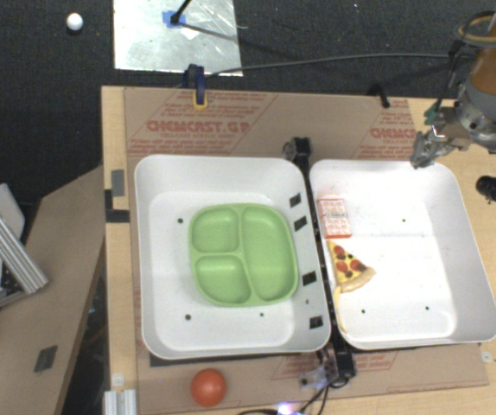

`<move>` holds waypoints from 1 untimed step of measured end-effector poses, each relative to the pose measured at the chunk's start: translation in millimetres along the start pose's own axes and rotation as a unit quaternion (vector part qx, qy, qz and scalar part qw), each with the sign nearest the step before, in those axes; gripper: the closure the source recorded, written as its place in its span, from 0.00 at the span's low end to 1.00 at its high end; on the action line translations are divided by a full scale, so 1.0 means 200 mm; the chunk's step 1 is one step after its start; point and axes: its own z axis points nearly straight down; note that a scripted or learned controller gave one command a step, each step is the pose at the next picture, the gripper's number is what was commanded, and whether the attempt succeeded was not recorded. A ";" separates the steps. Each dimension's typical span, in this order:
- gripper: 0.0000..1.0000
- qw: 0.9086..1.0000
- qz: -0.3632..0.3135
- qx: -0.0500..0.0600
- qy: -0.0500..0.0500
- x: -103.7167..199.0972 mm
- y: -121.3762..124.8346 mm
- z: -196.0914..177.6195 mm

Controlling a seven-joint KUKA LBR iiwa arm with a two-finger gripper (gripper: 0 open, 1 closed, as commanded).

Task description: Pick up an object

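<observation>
A pizza slice toy (350,269) lies at the left side of the right bin (421,258), near the divider. Just above it lies a small red-and-white packet (333,217). A green sectioned plate (243,253) sits in the middle of the left bin (166,232). My gripper (424,151) hangs over the right bin's far right corner, well away from the pizza slice and the packet. Nothing shows under its tip.
An orange ball (208,386) rests on the cardboard in front of the left bin. A blue clamp (196,85) stands at the bench's far edge. A metal sheet (176,22) and a white ball (75,22) lie beyond the bench.
</observation>
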 end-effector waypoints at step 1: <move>1.00 1.000 -0.002 0.003 0.002 0.31 -0.07 0.00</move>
